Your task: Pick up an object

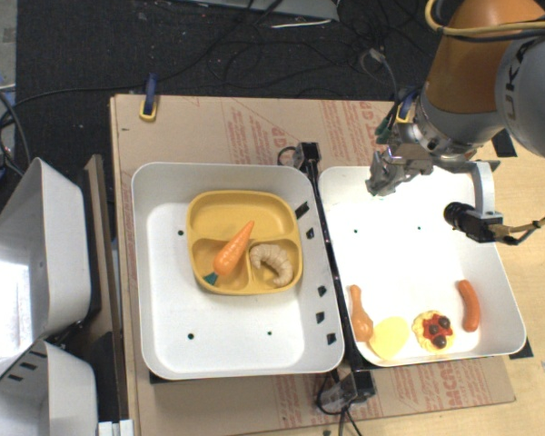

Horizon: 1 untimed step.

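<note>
My gripper hangs over the back left corner of the right bin, with nothing seen between its fingers. Along that bin's front lie an orange drumstick-shaped toy, a yellow disc, a small tart with red and dark berries and a red sausage. All of them are well in front of the gripper. In the left bin a yellow divided plate holds a carrot and a pale shrimp-like piece.
A black fitting on a white bracket sticks over the right bin's right side. Black clips line the divider between the bins. Cables lie on the dark floor behind the bench. A white container stands at the left.
</note>
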Available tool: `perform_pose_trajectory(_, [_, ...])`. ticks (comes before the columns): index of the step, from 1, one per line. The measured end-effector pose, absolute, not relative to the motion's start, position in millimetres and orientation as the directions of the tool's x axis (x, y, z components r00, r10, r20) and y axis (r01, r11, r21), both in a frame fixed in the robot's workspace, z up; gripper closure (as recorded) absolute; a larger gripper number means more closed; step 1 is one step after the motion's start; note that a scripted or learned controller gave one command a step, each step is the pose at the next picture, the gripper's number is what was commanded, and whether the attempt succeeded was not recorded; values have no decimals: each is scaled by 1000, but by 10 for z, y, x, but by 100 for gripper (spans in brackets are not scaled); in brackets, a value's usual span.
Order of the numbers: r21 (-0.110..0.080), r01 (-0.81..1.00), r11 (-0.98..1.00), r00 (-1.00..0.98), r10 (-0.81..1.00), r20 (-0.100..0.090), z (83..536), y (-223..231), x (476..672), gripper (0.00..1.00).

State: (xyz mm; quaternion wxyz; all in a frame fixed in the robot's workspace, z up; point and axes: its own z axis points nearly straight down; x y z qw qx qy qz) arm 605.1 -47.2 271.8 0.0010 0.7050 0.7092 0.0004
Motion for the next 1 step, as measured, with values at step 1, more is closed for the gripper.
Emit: perform_pose_trajectory(1, [-2, 1000, 8, -8, 1000, 1, 2553, 29, 5992, 100])
